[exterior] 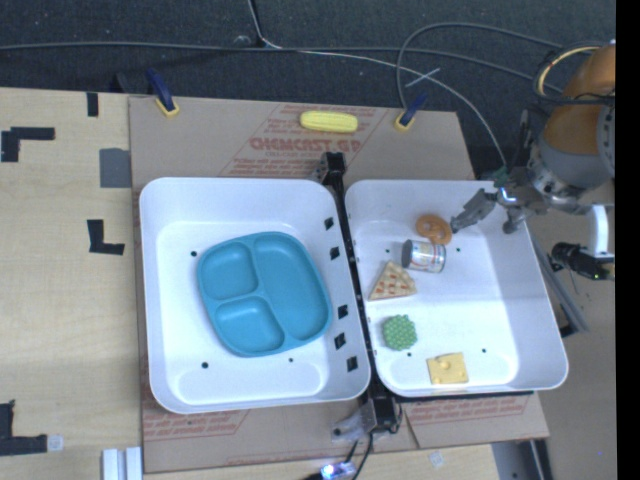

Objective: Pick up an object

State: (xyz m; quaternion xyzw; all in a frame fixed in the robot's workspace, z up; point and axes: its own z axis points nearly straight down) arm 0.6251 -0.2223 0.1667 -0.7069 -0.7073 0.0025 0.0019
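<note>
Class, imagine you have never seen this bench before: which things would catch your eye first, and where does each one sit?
The blue divided tray stands out first, lying in the left bin. Next come the small items scattered in the right bin: a round brown piece, a metal can, a pizza wedge, a green ball and a yellow block. The end effector hangs over that bin's upper right, near the brown piece.

In the right bin [520,308] lie a round brown cookie [434,228], a silver can [425,256] on its side, a pizza slice [391,283], a green ball [400,332] and a yellow cheese block [447,369] near the front edge.
</note>
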